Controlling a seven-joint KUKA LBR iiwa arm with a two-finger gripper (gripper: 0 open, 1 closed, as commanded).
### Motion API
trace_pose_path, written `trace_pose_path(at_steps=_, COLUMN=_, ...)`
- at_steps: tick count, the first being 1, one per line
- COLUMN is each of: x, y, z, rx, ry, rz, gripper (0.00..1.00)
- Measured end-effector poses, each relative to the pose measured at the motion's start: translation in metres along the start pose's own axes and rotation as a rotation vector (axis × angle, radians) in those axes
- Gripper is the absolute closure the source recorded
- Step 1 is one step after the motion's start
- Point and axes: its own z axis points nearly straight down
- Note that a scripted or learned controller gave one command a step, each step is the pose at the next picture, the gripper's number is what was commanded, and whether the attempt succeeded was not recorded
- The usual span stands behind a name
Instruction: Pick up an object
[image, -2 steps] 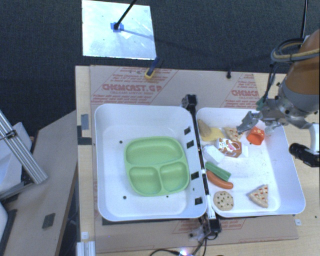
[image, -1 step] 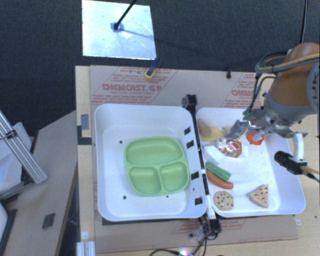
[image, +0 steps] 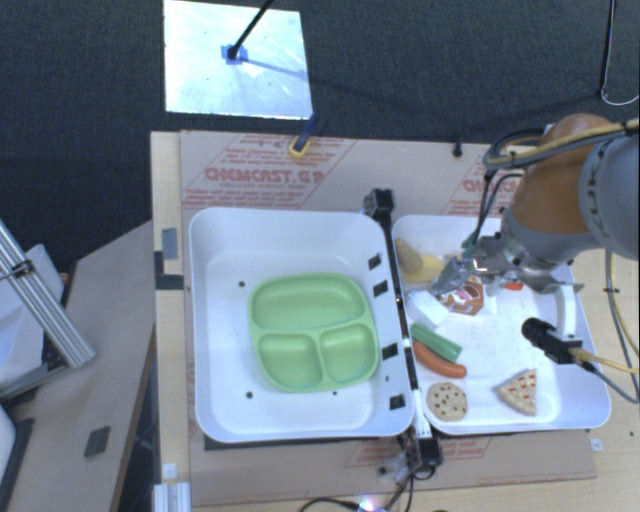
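The grey arm with the orange band (image: 560, 175) reaches in from the right and leans over the far part of the right-hand shallow white bin (image: 590, 400), its two-finger gripper (image: 462, 278) lowered among the toy food there. The gripper sits directly over a small reddish, shiny-wrapped item (image: 468, 297), close enough that the two seem to touch. Metal and wrapper blur together at this slant, so it cannot be told how wide the hand stands, or whether it has hold of anything.

The likely targets all lie in this right bin: a pale yellow lumpy piece (image: 415, 262) near the far left corner, a green stick (image: 437, 342) lying just beside an orange sausage-shaped piece (image: 440, 364), a round chocolate-chip cookie (image: 447, 401) at the near edge and a wedge of toy pizza (image: 520, 390) to its right. They are scattered loosely, probably so a program can try grasps from many angles.

The left-hand white bin (image: 215, 300) bears a light green divided plastic tray (image: 310, 330), well apart from the arm; it looks like a drop-off place rather than the thing to be grasped now.
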Motion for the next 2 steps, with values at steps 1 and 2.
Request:
trace_pose_path(at_steps=1, x=-0.0109, y=0.0029, z=0.0420, rx=-0.009, ry=-0.002, rz=0.004, gripper=0.00)
trace_pose_path(at_steps=2, x=-0.0109, y=0.0083, z=0.0429, rx=-0.026, ry=-0.005, rz=0.003, gripper=0.00)
